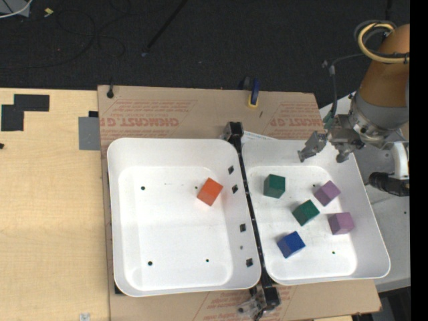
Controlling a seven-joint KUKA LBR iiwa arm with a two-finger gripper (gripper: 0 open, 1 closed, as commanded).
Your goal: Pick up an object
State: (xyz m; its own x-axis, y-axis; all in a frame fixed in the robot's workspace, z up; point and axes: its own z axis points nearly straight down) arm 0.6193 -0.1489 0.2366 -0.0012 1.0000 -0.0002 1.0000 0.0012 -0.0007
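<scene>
Cardboard backs two bins; hand spread (arm cropped).

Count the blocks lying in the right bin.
5. Green block near the divider at the far side, green block mid-bin, purple block and purple block toward the right wall, blue block nearest the camera. None seems hidden.

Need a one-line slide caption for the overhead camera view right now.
Open gripper hovers above the right bin's far edge; two green, two purple, one blue cube inside, orange cube in left bin.
</scene>
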